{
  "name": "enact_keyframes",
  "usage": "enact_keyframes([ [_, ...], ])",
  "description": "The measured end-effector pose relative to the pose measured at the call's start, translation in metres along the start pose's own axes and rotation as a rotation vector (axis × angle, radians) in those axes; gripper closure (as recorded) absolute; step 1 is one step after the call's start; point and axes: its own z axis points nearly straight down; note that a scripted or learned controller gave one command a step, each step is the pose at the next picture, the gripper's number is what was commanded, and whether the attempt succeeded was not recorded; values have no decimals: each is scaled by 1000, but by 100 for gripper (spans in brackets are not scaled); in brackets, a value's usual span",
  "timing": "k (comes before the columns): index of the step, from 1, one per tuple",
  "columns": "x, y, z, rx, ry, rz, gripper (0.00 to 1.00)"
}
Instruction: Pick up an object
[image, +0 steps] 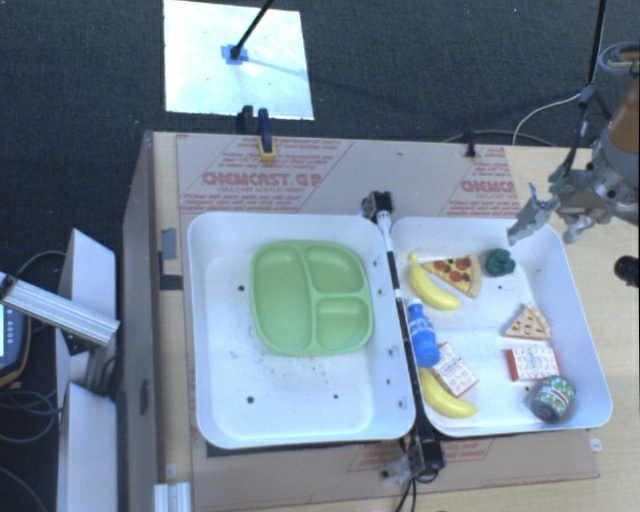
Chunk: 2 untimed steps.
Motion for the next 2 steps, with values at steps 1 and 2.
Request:
enact_keyframes([
  [1,-20,43,69,1,0,-1,0],
  [2,-32,45,153,1,1,2,0],
])
